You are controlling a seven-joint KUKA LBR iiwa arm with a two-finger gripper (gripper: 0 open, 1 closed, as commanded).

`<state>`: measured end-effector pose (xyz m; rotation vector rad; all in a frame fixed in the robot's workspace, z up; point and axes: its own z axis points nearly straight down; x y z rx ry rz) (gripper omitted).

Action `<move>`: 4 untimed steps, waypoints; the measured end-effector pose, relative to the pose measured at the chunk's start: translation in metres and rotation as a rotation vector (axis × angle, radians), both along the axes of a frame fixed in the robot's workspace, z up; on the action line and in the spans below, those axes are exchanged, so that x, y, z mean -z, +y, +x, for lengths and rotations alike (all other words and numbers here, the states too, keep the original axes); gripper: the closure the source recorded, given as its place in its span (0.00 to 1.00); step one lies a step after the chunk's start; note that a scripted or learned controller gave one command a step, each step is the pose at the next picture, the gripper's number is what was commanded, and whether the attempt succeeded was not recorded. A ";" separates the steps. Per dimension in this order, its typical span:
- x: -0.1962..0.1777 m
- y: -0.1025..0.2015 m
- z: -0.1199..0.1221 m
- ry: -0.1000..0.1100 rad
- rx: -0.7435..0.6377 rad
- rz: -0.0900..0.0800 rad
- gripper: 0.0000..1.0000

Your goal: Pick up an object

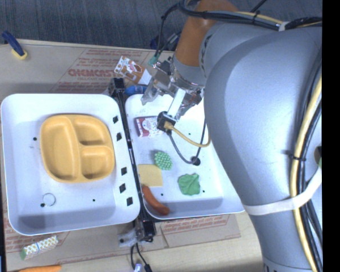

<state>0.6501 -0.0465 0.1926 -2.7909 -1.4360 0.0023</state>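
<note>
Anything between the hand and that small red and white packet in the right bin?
Nothing visible. The hand hangs over the far end of the right white bin, and the small red and white packet lies just beside it, toward the divider, with bare bin floor between them.

Both white bins (17, 152) look like smooth, slightly glossy plastic. The yellow divided tray (76, 146) is matt plastic. Printed brown cardboard (90, 67) covers the counter. The arm's grey shell (260, 95) has a satin sheen.
</note>
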 end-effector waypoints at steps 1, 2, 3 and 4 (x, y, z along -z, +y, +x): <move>0.001 0.027 -0.040 0.002 -0.488 0.001 0.00; 0.098 -0.046 -0.034 -0.004 -0.229 0.000 0.00; 0.098 -0.060 -0.111 0.004 -0.032 0.001 0.00; 0.101 -0.045 -0.056 0.001 -0.206 0.001 0.00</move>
